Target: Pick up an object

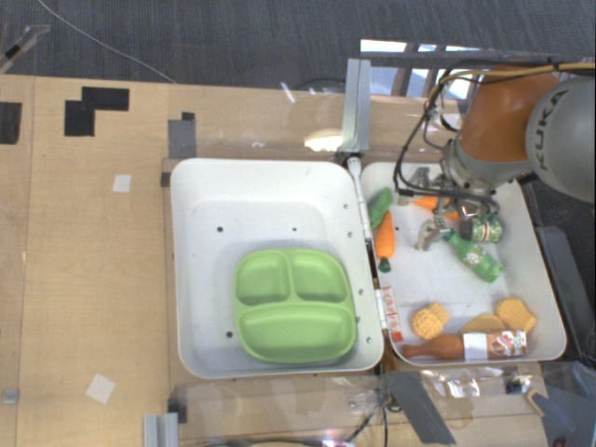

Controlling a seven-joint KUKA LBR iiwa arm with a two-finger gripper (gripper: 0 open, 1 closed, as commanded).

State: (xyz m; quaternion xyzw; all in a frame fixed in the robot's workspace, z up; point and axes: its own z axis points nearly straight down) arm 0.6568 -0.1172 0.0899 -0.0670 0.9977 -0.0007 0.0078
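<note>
My gripper [441,228] hangs low in the back half of the right bin [551,317], under the orange-banded wrist [498,115]. Just right of it lie a green can [481,231] and a green bottle [478,261]. An orange piece [424,203] lies just behind the gripper. A carrot [384,237] with a green pepper [377,206] behind it lies along the bin's left wall. At the front are a round waffle [429,320], two tan biscuits [514,314] and a brown sauce bottle [470,345] lying on its side.
The left bin [200,203] holds a green divided plate [294,304] in its front half. A metal post [357,110] stands behind the wall between the bins. Black cables [419,147] loop down beside the wrist.
</note>
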